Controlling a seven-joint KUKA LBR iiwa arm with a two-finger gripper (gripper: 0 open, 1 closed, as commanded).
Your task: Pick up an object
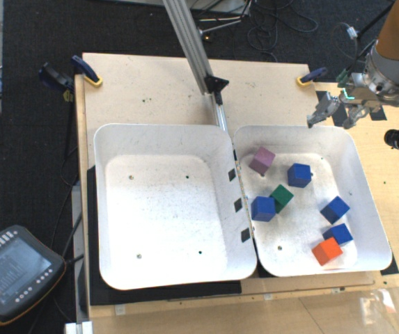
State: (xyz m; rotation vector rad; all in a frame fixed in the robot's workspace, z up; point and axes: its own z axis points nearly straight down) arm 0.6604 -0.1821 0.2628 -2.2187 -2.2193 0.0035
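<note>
blocks: seven small cubes, four blue, purple [261, 161], green [282, 196], orange [326, 250], in right bin [366, 186] | gripper [331, 110]: above bin's far rim, fingers spread, holding nothing

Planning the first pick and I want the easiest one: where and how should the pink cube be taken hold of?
Probably from straight above, closing the tool on two opposite side faces of the pink cube. It sits apart from the other blocks in the right bin, so all its sides look free. It lies turned relative to the bin's walls, so the tool would likely need rotating to match its faces.
</note>
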